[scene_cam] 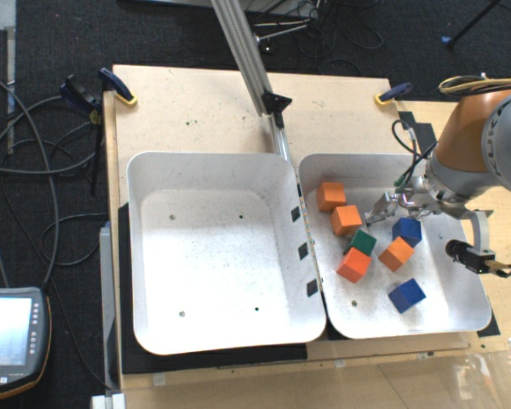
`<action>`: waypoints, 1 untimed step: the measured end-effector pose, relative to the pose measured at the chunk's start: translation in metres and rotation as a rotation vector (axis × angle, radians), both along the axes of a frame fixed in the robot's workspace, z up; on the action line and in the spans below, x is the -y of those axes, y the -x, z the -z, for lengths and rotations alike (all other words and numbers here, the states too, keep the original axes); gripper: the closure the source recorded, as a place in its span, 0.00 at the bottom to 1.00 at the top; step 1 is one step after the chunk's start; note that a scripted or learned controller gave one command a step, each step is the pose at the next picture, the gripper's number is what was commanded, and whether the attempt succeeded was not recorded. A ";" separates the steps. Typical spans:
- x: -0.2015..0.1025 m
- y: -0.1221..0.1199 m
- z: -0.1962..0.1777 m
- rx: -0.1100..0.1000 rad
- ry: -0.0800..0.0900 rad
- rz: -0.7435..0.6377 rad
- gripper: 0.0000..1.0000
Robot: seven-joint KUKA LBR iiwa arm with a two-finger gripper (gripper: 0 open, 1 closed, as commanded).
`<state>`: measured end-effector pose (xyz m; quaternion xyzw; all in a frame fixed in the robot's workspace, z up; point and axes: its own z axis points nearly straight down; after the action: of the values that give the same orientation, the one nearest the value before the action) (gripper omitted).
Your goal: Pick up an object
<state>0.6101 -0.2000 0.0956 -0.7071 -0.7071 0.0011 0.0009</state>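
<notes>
Blue cube point(406, 295) nearest, end effector point(380, 212) fingertips indistinct above blocks, arm cropped right

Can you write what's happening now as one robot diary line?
gripper: over right bin, holding nothing seen | nearest: orange block, blue block | left bin

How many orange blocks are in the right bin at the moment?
4: one near the divider, one just below it, one under the green block, one beneath the pincer. The arm may hide more.
</notes>
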 end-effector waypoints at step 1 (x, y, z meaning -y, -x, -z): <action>0.000 -0.001 -0.013 0.005 0.001 -0.001 1.00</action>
<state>0.6115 -0.2002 0.1089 -0.7069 -0.7073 -0.0002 -0.0015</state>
